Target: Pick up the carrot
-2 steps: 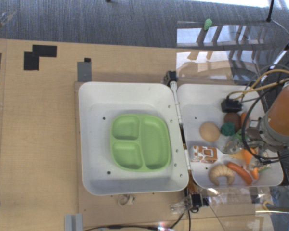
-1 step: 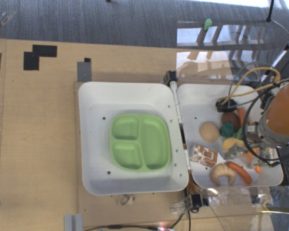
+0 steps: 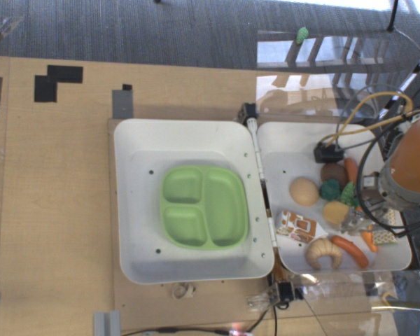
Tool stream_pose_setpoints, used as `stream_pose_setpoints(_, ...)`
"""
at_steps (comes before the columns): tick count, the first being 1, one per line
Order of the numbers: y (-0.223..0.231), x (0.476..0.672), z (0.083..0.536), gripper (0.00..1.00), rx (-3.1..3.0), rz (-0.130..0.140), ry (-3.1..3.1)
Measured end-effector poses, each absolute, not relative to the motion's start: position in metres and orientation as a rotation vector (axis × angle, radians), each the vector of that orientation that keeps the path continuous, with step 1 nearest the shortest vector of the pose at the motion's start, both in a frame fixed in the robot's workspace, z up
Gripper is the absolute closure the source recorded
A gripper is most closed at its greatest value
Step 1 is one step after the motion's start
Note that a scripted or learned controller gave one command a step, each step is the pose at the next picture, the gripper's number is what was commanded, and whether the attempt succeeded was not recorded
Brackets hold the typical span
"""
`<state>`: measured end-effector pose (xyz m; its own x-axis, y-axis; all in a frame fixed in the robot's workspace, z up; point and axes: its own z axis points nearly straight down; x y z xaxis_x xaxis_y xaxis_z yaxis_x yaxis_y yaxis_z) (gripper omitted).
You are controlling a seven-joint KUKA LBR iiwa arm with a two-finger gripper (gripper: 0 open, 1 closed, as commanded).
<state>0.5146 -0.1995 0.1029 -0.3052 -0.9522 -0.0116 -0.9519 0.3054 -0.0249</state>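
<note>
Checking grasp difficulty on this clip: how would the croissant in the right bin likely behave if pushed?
The croissant looks like moulded toy food, so probably stiff and light. Its curved crescent lies flat, so it would likely slide or pivot rather than roll. It sits close to the long orange piece, which it may nudge.

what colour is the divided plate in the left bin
Light green; the plate shows best in the camera view.

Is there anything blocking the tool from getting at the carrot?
Nothing lies on top of the carrot, but it is hemmed in: a croissant touches its left end and a yellow piece sits just above. The tool hovers close by.
</note>
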Motion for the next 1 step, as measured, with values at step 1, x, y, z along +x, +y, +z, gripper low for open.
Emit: stream_pose_setpoints(1,-0.1978,0.5183,0.1146,1.0,-1.828,-0.027,2.514)
